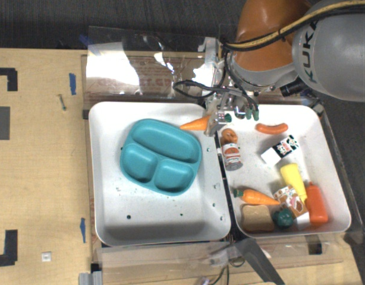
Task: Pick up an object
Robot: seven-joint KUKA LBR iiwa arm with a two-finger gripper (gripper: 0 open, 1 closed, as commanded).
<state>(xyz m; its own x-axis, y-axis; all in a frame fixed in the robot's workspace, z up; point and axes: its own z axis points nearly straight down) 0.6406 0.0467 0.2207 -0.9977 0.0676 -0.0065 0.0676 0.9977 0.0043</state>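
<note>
Plywood bench (40,177) fills the left, with black tape marks near its left edge and blue tape bits by the bins. Dark floor runs along the top and right. Two white bins sit side by side, a clear sheet behind them catching glare.

In the left bin (111,218), a teal divided tray (160,155) lies near the middle. A carrot (195,124) sits at the far right corner of this bin, at the dividing wall.

The gripper (218,121) hangs over that wall near the far edge, right beside the carrot's thick end; I cannot tell whether it grips it or how it is set.

The right bin (334,159) carries a can (231,153) near its left wall, a sausage (271,128) by the far edge, a black-and-white box (280,149), a yellow bottle (294,178), an orange bottle (317,204), a second carrot (258,197), bread (257,217) and a dark green ball (283,218) along the near edge.
</note>
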